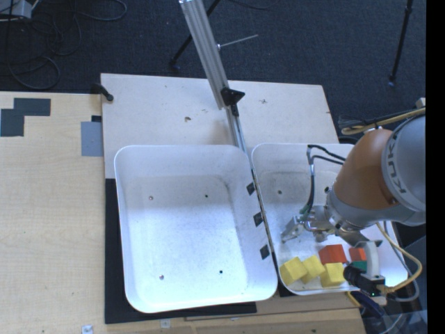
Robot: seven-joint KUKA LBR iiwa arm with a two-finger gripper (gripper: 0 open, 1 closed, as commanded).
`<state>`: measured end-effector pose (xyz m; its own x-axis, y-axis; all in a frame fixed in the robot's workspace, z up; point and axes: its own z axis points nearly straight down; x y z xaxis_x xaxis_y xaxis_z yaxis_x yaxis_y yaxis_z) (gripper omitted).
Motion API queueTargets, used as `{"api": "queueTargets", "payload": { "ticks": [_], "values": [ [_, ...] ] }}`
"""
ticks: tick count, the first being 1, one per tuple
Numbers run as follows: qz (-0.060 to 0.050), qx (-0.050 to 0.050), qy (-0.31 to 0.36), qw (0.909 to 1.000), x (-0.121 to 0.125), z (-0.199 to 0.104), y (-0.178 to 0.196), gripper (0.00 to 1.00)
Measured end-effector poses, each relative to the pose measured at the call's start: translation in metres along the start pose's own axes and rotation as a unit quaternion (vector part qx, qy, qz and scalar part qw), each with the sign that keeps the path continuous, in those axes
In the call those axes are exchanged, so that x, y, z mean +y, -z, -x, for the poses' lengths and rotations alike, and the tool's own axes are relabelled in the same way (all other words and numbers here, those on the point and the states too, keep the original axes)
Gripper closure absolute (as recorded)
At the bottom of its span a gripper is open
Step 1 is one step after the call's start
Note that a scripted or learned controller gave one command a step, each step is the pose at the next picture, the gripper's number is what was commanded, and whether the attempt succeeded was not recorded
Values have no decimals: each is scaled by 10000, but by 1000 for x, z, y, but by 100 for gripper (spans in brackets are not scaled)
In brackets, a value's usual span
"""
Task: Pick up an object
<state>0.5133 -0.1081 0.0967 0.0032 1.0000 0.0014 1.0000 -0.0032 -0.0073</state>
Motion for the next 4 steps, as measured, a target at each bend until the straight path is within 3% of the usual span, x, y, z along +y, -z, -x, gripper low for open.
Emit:
{"api": "queueTargets", "payload": {
  "ticks": [1,2,3,4],
  "values": [
    [48,-16,5,10000,37,54,-4,0],
    [27,9,33,10000,-25,-10,21,0],
    [37,-7,-1,10000,-24,-6,19,0],
    [66,-21,4,10000,-24,-11,-5,0]
  ]
}}
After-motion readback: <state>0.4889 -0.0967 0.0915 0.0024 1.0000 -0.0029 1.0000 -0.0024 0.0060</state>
